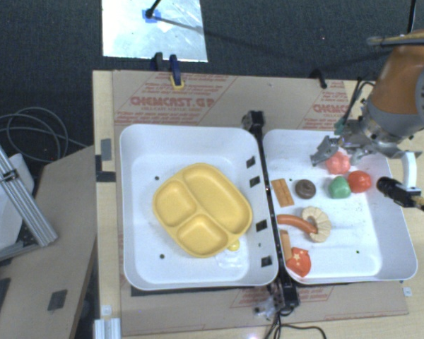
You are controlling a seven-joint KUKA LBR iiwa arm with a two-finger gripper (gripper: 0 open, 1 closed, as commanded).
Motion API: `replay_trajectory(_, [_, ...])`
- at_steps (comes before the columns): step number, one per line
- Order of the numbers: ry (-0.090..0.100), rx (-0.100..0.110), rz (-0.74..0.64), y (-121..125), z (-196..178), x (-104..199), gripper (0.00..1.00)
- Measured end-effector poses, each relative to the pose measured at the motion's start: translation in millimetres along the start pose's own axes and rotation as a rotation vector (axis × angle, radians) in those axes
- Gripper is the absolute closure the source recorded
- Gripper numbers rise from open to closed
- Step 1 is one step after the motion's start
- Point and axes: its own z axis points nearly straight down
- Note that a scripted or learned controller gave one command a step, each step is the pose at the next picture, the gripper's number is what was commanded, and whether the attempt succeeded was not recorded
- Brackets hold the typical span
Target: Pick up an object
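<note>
The grey two-finger gripper [333, 149] is hanging low over the far edge of the right white plastic bin [392, 260], w/ its tips right at the pink rounded toy piece [338, 164]; prob. that's the pick target, though fingers' spread can't be made out from here. Green round toy [338, 187] and red round toy [360, 181] are sitting just beside it, so crowding is likely making a clean grab harder, while the yellow divided plastic tray [201, 207] is lying alone in the left white bin [138, 189], out of the way.
</note>
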Motion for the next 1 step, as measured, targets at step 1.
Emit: replay_trajectory(1, [0.003, 0.009, 0.003, -68.3, 50.9, 8.6, 0.00])
